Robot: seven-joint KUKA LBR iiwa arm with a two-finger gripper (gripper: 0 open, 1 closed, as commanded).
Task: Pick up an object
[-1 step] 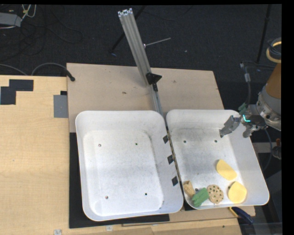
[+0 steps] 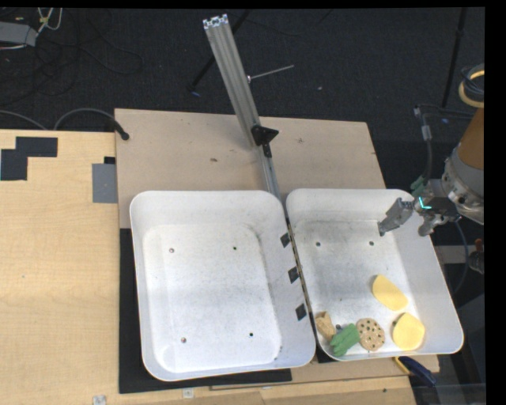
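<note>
A pale wooden bench [image 2: 55, 261] stands on dark floor [image 2: 118, 47] strewn with cables [image 2: 32, 24]

bins: 2, white [image 2: 209, 207] [image 2: 443, 308]
yellow pieces: 2 [image 2: 389, 293] [image 2: 408, 331]
cookie: 1 [image 2: 369, 334]
green thing: 1 [image 2: 345, 339]
tan chunk: 1 [image 2: 324, 324]

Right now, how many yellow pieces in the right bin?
2: one yellow piece mid-right of the right bin, the other at its near right corner, beside the cookie.
</note>
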